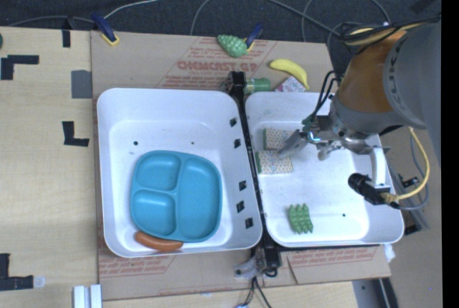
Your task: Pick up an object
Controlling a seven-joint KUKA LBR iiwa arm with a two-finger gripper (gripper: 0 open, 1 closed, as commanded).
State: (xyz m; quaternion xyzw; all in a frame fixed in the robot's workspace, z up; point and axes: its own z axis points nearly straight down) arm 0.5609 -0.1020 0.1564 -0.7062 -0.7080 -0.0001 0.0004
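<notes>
— Nearest the lens, what lies at the bottom edge?

— Orange sausage-shaped toy (158, 242), lying in the left white bin (115, 109) at its front wall, touching the rim of a blue plastic plate with three compartments (176, 195).

— And the right white bin (358, 231)?

— Toward its front sits a green ridged block (300, 218), well apart from the arm. Farther back, near the divider, lies a pale green-and-white mesh cloth or sponge (273, 152), flat on the bin floor.

— Where is the pincer?

— The pincer (288, 146) reaches in from the right on the grey arm with the orange band (373, 77). Its dark fingers point down-left and their tips are over the right edge of the mesh cloth. The fingers look drawn close together, narrow, with nothing visible between them. Whether they touch the cloth I cannot tell.

— Anything outside the bins?

— On the brown cardboard covering the worktop (143, 62), behind the bins, lie a yellow banana (290, 71) and a green knobbly toy (232, 45), both well apart from the pincer.
</notes>
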